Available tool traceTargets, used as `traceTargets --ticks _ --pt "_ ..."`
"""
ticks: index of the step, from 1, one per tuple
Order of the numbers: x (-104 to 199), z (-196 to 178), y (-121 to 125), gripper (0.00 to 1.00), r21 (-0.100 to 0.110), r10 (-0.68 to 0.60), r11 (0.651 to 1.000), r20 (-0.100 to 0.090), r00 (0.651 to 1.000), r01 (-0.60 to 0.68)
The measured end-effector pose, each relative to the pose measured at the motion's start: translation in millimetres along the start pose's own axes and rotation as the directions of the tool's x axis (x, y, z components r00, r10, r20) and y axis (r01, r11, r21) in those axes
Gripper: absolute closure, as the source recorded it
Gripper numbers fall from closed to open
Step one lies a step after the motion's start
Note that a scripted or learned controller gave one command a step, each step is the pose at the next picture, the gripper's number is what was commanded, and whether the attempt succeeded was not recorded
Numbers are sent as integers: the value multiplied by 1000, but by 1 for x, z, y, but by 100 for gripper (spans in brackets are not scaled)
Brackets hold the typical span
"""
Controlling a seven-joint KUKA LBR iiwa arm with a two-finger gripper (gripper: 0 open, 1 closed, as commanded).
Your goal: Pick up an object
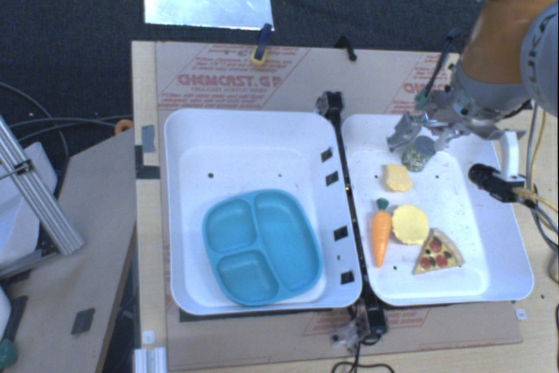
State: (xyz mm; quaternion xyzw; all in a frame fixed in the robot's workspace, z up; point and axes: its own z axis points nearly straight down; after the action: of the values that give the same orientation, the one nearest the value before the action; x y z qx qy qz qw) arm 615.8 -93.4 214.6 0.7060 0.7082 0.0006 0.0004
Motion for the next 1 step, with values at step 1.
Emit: traceTargets --ticks 1 --pt "4 127 -14 0 -10 3 1000 8 1000 -3"
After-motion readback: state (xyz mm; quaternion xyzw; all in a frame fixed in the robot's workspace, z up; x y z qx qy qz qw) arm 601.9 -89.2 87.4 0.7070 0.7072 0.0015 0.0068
